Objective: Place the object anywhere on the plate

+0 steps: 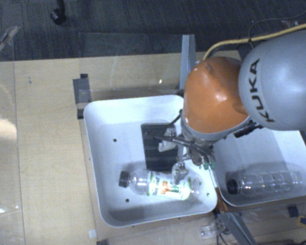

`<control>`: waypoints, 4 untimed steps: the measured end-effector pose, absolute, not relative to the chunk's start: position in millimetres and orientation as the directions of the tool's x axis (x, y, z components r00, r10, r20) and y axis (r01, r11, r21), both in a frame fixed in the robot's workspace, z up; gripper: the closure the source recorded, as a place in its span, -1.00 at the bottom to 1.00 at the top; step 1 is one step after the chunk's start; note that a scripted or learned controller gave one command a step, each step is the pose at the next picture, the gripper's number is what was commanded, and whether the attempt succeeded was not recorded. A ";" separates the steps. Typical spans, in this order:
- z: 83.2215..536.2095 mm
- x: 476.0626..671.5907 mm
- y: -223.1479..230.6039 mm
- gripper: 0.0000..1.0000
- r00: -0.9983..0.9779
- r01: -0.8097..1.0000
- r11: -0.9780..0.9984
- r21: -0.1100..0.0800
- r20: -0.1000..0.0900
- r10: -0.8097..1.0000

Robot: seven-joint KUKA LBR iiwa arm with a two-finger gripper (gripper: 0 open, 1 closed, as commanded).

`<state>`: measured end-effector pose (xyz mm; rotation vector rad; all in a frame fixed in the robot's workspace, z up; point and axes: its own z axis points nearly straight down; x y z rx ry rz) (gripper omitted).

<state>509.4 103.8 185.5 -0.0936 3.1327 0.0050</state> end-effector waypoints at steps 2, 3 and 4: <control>90.5 564.0 159.6 -1.00 -0.988 -0.152 0.988 0.005 -0.011 -0.152; 88.3 615.5 146.0 -1.00 -0.845 -0.534 0.845 0.013 -0.004 -0.534; 89.9 600.9 133.2 -1.00 -0.466 -0.885 0.466 -0.005 -0.013 -0.885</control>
